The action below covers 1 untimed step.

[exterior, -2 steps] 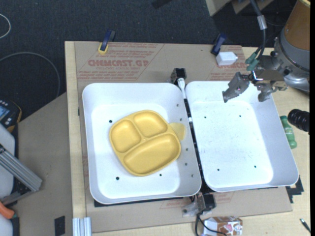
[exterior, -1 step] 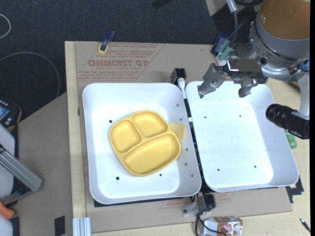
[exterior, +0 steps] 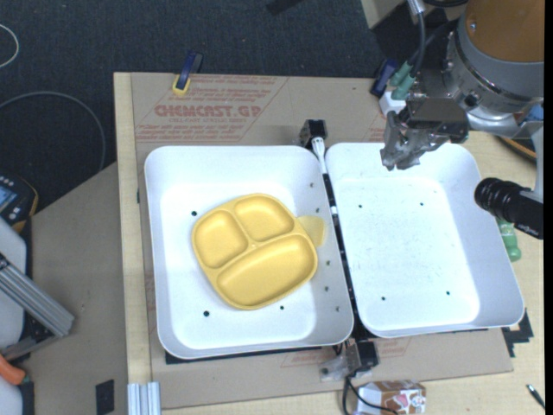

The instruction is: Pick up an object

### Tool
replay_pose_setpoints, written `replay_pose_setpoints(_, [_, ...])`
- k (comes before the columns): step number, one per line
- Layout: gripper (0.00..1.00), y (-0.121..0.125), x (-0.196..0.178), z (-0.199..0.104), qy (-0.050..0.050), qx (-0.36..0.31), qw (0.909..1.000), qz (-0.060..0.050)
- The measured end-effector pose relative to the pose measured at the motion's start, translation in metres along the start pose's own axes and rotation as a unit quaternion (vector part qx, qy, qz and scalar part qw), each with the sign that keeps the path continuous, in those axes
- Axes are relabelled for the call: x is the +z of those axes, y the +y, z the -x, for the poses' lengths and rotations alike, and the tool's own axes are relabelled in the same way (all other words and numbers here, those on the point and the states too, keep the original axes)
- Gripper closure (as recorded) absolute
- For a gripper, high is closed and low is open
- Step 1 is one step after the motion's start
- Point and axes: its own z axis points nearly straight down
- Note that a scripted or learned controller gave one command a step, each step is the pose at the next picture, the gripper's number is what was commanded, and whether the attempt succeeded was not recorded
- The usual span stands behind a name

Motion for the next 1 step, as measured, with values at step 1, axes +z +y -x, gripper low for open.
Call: replay_pose_setpoints(1, [1.0, -0.0013, 0.0413, -0.0371, 0.0, -0.001, 1.0, -0.005])
